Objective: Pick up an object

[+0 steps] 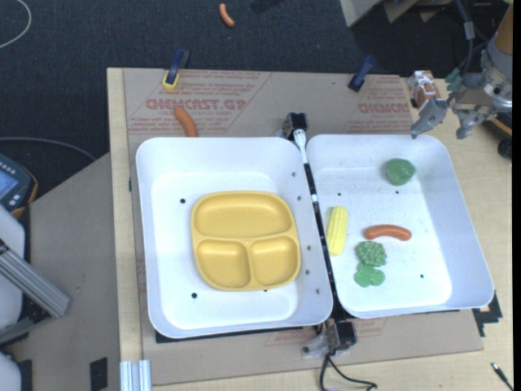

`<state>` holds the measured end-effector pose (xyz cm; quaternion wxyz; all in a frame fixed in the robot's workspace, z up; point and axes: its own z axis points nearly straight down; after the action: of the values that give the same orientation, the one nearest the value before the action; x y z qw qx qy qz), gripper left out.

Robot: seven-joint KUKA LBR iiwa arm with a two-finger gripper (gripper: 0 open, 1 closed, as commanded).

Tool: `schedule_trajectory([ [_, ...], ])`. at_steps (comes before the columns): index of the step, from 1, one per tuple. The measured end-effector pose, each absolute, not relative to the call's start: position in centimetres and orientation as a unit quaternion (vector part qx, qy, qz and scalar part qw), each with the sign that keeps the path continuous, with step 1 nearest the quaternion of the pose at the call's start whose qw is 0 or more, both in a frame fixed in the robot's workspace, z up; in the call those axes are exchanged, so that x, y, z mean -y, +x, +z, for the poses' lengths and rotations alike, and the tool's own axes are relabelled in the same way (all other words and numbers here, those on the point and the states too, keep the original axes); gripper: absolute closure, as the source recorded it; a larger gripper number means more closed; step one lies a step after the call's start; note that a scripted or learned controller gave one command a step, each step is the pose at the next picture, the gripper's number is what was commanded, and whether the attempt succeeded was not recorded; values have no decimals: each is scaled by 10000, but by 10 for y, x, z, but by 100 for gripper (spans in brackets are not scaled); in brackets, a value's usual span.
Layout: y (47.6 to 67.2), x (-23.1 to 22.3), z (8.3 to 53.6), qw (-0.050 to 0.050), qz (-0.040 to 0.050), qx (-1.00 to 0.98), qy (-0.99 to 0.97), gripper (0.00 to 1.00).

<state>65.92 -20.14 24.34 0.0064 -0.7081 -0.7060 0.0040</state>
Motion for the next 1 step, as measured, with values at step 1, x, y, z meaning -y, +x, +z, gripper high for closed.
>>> schedule_trajectory([
  [1, 662, 201, 253, 0, 1, 7072, -7070, 0],
])
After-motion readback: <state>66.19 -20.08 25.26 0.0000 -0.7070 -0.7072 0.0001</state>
